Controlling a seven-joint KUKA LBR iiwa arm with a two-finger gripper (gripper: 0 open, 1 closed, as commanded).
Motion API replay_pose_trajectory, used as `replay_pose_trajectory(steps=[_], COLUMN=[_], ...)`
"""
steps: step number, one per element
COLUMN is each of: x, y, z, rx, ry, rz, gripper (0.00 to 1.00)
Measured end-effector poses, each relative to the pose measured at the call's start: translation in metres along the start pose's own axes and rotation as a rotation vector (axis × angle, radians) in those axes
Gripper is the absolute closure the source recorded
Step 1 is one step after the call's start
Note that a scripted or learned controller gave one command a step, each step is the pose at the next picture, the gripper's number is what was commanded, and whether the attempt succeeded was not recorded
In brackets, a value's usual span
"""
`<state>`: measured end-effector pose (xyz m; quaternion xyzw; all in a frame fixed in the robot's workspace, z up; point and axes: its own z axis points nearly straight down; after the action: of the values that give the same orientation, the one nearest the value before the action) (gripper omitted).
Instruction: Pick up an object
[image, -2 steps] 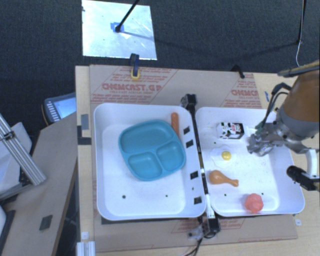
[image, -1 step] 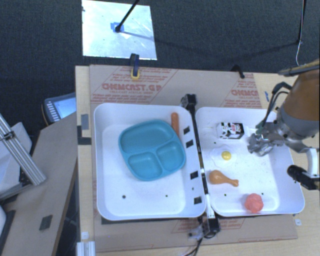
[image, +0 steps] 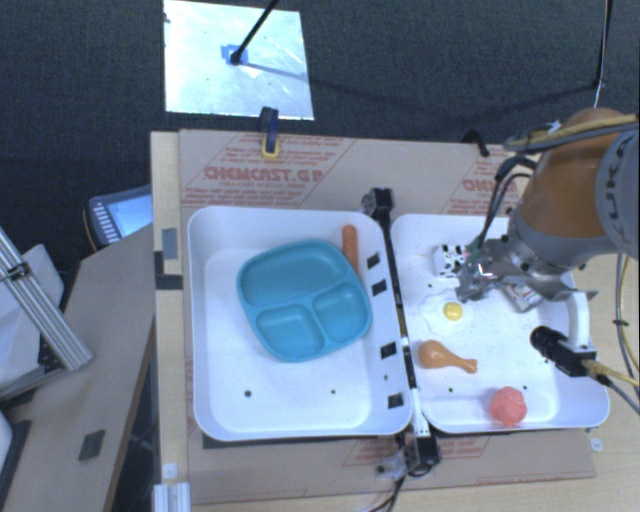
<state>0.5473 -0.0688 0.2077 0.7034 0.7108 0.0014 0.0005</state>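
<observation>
In the right bin (image: 585, 405) lie a fried egg with a yellow yolk (image: 451, 312), an orange chicken drumstick (image: 446, 355) and a pink round lump (image: 508, 404). My gripper (image: 472, 283) hangs low over the bin's far middle, just right of and above the egg. A small black-and-white thing (image: 447, 259) sits beside it near the far wall. In the left bin (image: 215, 400) rests a blue divided plate (image: 303, 298), with an orange sausage (image: 350, 246) at its far right edge.
A black divider with clips (image: 393, 300) runs between the bins. The arm's grey wrist and orange band (image: 570, 200) cover the right bin's far right corner. A black part with cable (image: 560, 350) hangs at the right.
</observation>
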Motion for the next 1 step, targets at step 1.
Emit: replay_pose_trajectory(steps=[1], x=[0.0435], y=[0.0009], z=[-0.0026], rx=[0.000], ry=[0.000], rz=[0.002], gripper=[1.00])
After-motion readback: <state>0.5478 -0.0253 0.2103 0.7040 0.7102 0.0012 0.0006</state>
